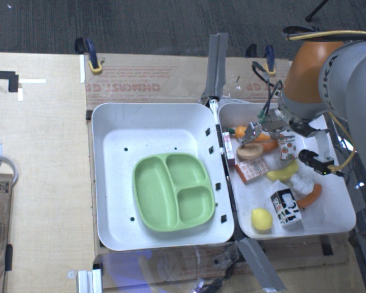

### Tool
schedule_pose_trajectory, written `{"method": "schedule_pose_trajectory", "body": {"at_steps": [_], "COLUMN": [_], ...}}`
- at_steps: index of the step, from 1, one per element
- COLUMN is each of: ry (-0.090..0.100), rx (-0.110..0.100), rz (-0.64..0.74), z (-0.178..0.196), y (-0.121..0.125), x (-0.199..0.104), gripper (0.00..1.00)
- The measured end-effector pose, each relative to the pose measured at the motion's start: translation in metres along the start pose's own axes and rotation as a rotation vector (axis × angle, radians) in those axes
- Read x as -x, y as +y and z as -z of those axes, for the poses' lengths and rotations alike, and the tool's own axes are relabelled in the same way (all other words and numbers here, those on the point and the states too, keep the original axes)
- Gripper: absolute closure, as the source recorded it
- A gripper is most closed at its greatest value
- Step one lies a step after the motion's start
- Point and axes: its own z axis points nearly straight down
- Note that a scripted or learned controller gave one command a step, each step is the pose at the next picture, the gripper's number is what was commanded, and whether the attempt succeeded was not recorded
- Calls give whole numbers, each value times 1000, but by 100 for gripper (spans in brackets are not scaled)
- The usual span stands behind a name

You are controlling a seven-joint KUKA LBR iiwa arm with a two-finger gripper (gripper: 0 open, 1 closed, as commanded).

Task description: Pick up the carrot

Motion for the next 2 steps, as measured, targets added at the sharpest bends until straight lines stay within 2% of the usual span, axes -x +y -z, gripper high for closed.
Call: {"method": "schedule_pose_trajectory", "body": {"at_steps": [1,2], "ry": [2,2], "rx": [-7,-18], "rz": [-1,-226], "z": [8,95], "y": [-2,7], "x": [1,-41], "gripper": [100,100]}}
